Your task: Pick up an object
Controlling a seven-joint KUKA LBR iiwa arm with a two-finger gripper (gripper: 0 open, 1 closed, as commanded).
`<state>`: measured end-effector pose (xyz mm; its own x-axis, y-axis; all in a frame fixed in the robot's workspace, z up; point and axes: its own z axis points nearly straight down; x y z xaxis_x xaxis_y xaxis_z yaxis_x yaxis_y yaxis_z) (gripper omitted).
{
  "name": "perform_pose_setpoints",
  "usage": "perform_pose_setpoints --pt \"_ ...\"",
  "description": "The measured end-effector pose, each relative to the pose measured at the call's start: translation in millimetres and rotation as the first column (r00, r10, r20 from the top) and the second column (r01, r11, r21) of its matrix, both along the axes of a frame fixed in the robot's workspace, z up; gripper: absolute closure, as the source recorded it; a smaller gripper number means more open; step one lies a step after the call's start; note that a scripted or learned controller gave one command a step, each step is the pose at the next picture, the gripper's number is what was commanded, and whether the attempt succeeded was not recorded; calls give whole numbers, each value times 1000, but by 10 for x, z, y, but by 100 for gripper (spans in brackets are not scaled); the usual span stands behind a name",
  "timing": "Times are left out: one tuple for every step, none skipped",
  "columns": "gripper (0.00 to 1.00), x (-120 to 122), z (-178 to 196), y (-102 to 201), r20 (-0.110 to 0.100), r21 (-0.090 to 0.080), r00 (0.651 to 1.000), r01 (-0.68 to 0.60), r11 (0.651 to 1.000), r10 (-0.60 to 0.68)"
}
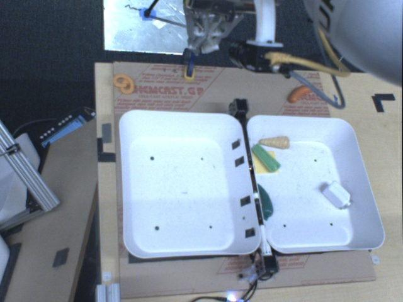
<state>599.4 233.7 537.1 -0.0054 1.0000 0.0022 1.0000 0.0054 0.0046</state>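
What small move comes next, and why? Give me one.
Probably bring the gripper forward and to the right, over the right bin. It hangs behind the bins, above the cardboard, while the carrot-shaped piece, green block and white block all lie in that bin.
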Motion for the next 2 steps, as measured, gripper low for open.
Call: perform_pose_setpoints --pt "100 -169 -17 -424 -3 -2 1000 7 1000 -7" --pt "100 453 -33 -389 -2 -3 1000 6 1000 -6"
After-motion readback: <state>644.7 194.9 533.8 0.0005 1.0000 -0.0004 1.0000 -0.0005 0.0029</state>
